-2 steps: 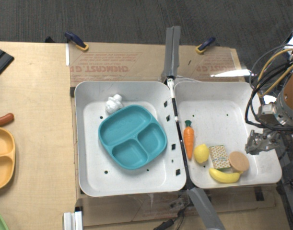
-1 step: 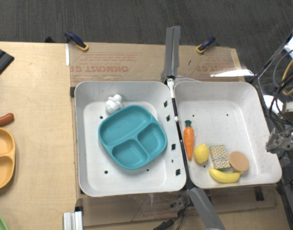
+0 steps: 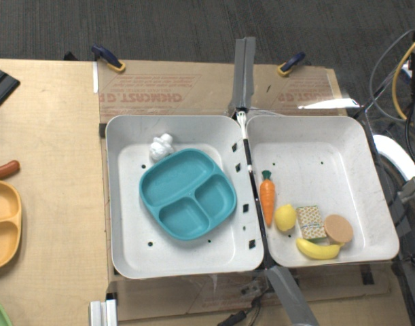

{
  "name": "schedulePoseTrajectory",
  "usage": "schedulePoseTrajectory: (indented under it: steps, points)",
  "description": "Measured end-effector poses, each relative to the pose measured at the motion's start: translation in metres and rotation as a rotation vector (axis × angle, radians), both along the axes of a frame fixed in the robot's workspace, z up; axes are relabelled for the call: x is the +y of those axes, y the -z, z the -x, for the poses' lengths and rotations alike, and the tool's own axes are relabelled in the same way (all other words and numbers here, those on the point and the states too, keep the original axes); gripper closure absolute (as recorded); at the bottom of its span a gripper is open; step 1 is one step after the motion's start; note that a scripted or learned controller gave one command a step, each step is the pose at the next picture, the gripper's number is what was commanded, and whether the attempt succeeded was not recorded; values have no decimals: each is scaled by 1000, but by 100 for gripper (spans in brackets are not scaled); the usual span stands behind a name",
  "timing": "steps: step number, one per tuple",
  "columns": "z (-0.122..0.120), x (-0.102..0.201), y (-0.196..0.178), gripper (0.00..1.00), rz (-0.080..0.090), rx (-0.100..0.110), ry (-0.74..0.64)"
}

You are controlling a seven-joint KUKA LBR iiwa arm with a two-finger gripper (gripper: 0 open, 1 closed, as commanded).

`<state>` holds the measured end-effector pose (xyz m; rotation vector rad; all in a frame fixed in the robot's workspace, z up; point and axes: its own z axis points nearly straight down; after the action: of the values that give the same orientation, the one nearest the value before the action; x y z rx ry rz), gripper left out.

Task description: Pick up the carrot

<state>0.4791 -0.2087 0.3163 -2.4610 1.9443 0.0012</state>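
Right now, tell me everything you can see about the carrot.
The carrot is a small orange toy with a green top, smooth and plastic-looking. It lies flat in the right bin, close along that bin's left wall, green end pointing away from the camera and tip toward it. The lemon sits just right of its lower half, close enough that contact can't be ruled out. Nothing grips or covers it.

Right edge: a pale curved piece, glossy, bending down and outward (part of my own body or not, I cannot tell).
Upper right: dark cables in loose loops, one yellow strand among them.
My link to them: too cropped to judge.
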Motion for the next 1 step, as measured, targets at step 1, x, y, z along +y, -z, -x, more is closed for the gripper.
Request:
schedulePoseTrajectory:
  steps: [1]
  points:
    - [1,66,109,100,-1,4,-492]
